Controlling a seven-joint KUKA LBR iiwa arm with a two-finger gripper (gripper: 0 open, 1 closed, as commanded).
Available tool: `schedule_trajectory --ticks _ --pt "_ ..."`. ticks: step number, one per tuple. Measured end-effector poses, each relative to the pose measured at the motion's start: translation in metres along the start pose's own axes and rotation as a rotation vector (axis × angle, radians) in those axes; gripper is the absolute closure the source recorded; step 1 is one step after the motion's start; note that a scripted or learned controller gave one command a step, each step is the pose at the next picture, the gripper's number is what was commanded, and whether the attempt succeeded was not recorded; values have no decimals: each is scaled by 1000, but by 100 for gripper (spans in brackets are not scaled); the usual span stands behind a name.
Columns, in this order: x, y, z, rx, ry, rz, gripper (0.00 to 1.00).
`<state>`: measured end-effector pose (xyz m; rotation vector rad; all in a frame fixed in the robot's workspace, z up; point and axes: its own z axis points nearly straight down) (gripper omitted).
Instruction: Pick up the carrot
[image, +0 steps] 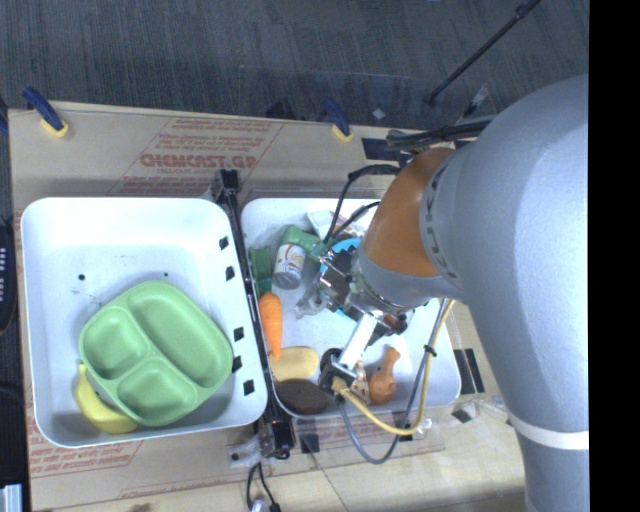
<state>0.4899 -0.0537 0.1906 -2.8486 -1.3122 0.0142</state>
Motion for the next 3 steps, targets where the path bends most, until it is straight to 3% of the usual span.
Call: schedule_trajectory --ticks 1,2,3 --pt "-9 58 100 2 2 139 0" --pt "66 22 -4 1 9 177 0" --pt "64 22 -10 14 -1 164 100"
